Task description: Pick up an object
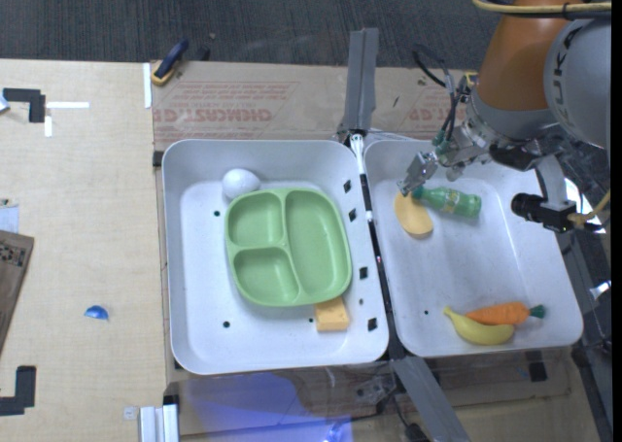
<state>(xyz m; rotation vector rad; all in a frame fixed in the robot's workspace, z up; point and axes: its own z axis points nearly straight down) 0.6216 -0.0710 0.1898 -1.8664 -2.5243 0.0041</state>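
Approach step. Pincer low in right bin, upper-left part, fingers apart, nothing between them. Green bottle just beside, yellow piece below. Next: centre over bottle, descend, close.

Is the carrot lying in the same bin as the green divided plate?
No: the carrot lies in the right bin beside the banana, while the green divided plate sits in the left bin.

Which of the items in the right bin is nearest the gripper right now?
The green bottle, lying on its side at the bin's far end, directly beside the gripper. The yellow oval piece sits just beyond it; the carrot and banana lie at the near edge.
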